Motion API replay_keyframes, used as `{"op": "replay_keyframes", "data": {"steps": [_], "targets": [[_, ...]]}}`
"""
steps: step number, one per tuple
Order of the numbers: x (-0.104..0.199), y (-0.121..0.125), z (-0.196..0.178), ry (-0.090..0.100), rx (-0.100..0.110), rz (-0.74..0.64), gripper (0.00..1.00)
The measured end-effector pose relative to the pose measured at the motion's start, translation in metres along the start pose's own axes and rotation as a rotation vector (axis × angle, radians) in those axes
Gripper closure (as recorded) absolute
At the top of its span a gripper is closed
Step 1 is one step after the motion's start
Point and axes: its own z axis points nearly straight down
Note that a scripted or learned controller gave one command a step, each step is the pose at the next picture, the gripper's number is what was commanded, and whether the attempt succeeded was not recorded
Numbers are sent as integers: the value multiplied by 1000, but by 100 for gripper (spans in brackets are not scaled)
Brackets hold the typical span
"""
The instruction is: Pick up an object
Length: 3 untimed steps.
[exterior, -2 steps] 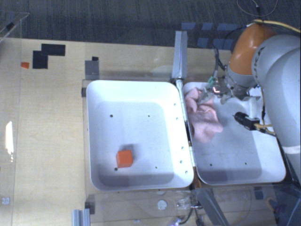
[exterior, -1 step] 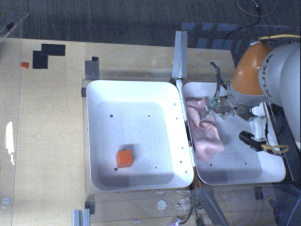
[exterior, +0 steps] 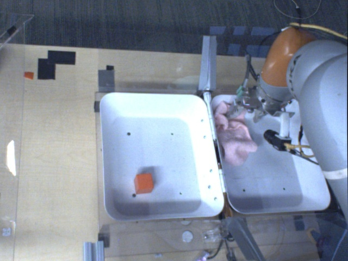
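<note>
We see two shallow white bins side by side on the wooden bench. In the left bin (exterior: pixel 163 113) an orange block (exterior: pixel 144 183) lies alone near the lower left of the floor. In the right bin (exterior: pixel 272 194) a crumpled pink cloth (exterior: pixel 235 137) sits against the left wall, in the upper half, close to the divider between the bins. The grey arm (exterior: pixel 321 107) with its orange band (exterior: pixel 283 50) reaches in from the right, and the gripper (exterior: pixel 246 106) hangs low over the top of the right bin, just beside the cloth's upper right edge. It may be touching the cloth there, but the wrist hides the tip, so we cannot tell whether the tool is released or clenched, nor whether it has the cloth.
</note>
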Motion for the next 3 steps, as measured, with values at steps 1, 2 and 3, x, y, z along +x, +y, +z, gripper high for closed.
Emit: {"op": "replay_keyframes", "data": {"steps": [1,2,3], "targets": [[-29,-53,-2,-2,-7,-243,0],[-16,-105,-3,-3,-12,-371,0],[3,-81,-3,-2,-10,-365,0]]}}
